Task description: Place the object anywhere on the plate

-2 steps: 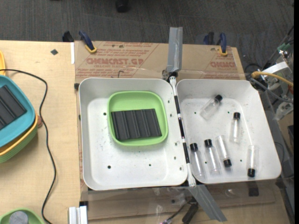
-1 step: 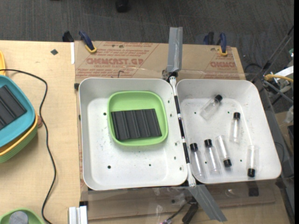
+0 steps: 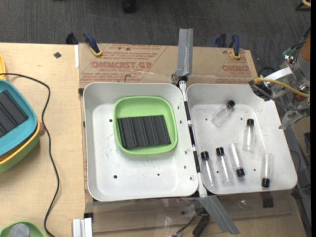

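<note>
the arm is cut off at right, grip state unreadable; clear vials look faint.

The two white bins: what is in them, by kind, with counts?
Clear vials with black caps, lying in the right bin: 6 ()
Green plate, in the left bin: 1
Dark ribbed insert on the plate: 1
Total: 8

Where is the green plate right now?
The green plate sits in the left white bin, toward its back, with a dark ridged mat on it. The little clear tubes lie in the right bin.
</note>
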